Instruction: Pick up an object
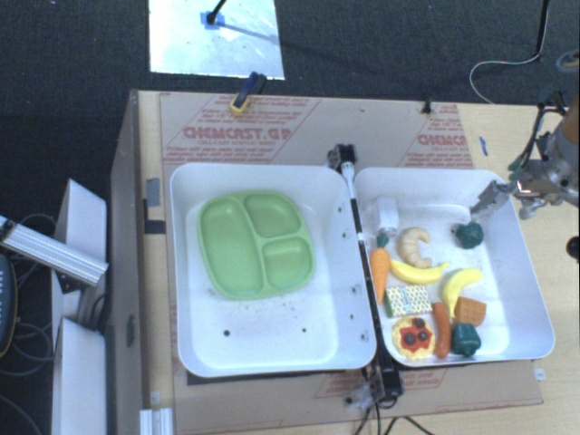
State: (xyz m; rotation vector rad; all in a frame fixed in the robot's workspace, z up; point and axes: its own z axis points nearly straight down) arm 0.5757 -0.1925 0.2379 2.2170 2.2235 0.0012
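Note:
The right bin holds several toy foods. Among them are a dark green broccoli piece, a croissant, a banana, a carrot, a yellow fruit and a berry tart. My gripper reaches in from the right over the bin's far right corner. Its tip hangs just above and to the right of the broccoli piece, and nothing is seen held in it.
The left bin contains a green divided plate. A white block, a checkered piece, an orange cracker and a green pepper also lie in the right bin. A clamp sits where the bins meet.

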